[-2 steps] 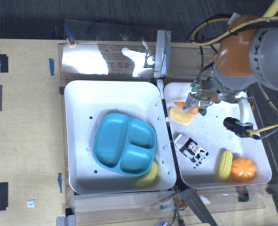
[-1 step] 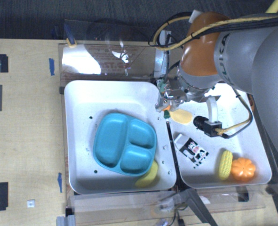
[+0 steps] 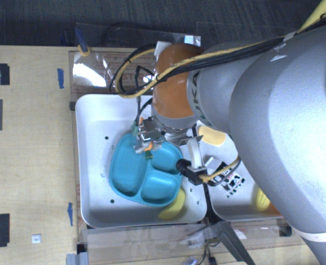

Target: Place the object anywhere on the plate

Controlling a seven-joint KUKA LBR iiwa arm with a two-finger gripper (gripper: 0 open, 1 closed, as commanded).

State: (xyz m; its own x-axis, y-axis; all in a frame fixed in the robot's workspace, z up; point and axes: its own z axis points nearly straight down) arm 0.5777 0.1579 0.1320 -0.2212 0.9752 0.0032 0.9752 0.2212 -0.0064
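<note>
Yellow object point(image 3: 175, 204) at the near edge of the left bin point(image 3: 91, 148), tucked just under the blue divided plate point(image 3: 131, 173), gripper point(image 3: 145, 141) low over the plate's far rim, grip hidden, grey arm point(image 3: 273, 120) looming from the right

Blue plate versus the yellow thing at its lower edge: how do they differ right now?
The blue plate is large, divided into compartments and in plain sight apart from the part under the gripper. The yellow object is much smaller and partly hidden behind the plate's lower right rim. Both lie in the left white bin.
</note>
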